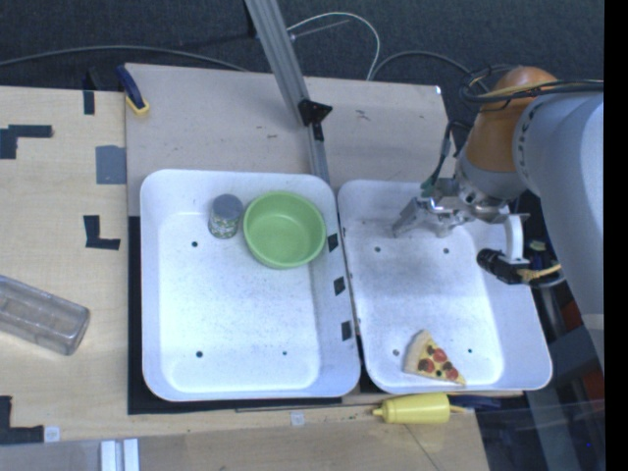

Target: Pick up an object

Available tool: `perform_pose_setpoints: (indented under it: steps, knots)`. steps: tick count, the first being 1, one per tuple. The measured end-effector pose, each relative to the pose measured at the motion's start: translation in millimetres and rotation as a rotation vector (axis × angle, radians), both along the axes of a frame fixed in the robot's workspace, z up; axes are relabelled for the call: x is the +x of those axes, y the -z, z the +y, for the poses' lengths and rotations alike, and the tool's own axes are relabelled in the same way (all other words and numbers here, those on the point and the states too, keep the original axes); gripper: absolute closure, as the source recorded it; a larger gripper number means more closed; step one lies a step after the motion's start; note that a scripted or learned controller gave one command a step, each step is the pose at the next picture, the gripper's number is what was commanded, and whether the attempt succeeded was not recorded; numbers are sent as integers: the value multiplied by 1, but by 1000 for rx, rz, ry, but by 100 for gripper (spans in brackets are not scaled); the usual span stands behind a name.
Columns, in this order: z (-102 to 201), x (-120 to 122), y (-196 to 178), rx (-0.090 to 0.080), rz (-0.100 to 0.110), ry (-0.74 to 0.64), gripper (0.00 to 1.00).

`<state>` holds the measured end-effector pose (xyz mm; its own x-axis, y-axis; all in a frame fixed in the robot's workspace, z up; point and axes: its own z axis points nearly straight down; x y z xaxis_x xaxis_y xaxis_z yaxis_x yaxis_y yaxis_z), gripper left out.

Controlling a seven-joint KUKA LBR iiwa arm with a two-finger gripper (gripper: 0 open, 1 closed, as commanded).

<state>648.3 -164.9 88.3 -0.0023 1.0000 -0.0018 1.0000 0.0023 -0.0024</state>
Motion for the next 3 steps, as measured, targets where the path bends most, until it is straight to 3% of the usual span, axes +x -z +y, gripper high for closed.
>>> perform_pose_setpoints:
  steps: [1,3]
  knots:
    - [1,0,-10,0,0,-1,100]
    - [4,8,-138,0,-9,0,100]
